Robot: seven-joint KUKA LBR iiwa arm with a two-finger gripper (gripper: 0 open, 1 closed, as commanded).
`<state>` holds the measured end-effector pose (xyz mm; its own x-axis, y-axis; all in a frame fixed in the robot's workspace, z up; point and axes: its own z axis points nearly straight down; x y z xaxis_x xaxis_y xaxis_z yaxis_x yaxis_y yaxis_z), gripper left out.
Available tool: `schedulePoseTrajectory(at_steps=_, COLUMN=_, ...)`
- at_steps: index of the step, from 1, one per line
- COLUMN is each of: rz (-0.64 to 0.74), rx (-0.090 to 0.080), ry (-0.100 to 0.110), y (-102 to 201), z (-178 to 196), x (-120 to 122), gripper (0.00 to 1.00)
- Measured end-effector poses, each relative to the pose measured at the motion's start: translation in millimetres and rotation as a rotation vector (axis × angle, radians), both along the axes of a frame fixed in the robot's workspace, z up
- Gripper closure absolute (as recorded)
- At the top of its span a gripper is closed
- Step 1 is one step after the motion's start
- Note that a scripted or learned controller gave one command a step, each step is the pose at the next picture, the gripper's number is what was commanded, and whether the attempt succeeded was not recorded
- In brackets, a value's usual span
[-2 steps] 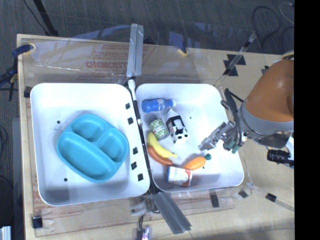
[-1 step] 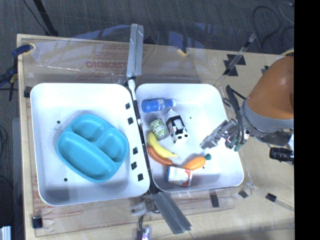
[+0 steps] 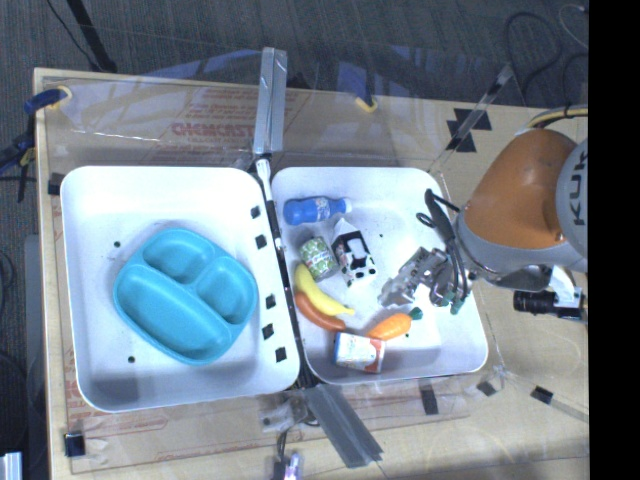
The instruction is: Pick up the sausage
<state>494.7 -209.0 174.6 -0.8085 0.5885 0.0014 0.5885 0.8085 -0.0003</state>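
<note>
- Nearest the lens, at the right bin's point(image 3: 470, 353) front edge: small carton point(image 3: 357, 351), with a carrot point(image 3: 390, 326) just behind it.
- Sausage point(image 3: 318, 313), reddish-orange, toward the front-left corner of the same bin, tucked under and touching the banana point(image 3: 318, 293); long axis slanting from the left wall down toward the front edge.
- Further back along the left wall: green can point(image 3: 317, 256), then blue bottle point(image 3: 312, 210) near the back-left corner; black-and-white toy point(image 3: 353, 255) toward the bin's middle.
- Claw point(image 3: 400, 290) over the right half of the bin, above the carrot, nothing seen between the fingers; released or clenched, cannot tell.
- Sausage lying left of the claw and slightly nearer the front edge, carrot between them.
- Judged: leftward travel needed, with a wrist turn to close across the sausage's short width; banana overlap likely to crowd the grasp.
- Left bin point(image 3: 90, 368): blue divided plate point(image 3: 186, 294).
</note>
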Motion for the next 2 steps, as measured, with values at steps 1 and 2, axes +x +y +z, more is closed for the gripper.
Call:
schedulePoseTrajectory(at_steps=1, rz=-0.148, rx=-0.003, ry=-0.005, y=48.6, z=116.2, x=5.5, gripper=1.0)
schedulePoseTrajectory(at_steps=2, rz=0.006, rx=0.0, ry=0.001, y=4.1, z=-6.3, x=25.2, gripper=1.0)
